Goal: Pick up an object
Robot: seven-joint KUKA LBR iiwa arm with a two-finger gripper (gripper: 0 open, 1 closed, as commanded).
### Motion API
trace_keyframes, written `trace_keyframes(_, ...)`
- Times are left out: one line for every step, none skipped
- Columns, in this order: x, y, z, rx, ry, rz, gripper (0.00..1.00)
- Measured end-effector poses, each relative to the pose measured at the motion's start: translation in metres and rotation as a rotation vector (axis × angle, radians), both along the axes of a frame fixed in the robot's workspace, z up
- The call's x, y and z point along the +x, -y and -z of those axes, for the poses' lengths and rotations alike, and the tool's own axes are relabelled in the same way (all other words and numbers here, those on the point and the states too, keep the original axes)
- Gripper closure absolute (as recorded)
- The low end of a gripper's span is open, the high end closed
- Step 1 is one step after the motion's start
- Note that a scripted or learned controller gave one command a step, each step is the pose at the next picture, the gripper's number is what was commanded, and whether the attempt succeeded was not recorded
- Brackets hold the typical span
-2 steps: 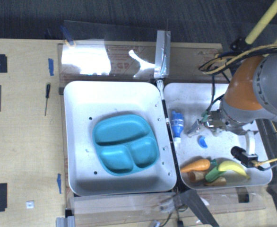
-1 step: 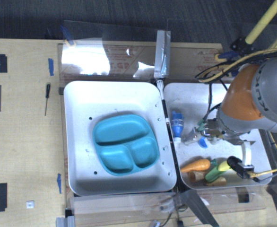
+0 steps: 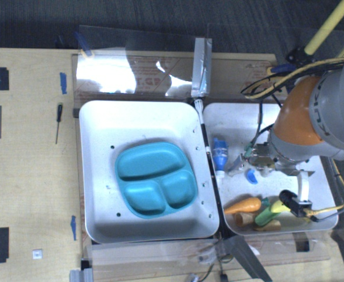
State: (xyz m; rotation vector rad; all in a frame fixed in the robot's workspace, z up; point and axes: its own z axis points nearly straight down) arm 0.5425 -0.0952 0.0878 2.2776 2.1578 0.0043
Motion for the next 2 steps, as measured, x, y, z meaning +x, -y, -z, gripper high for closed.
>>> trace_keyframes(0.001,-0.001,0.0,0.001,0.003,0.043,0.0)
trace_keyframes(-0.004,-0.005,-0.1,0.0,0.004,-0.019,0.0)
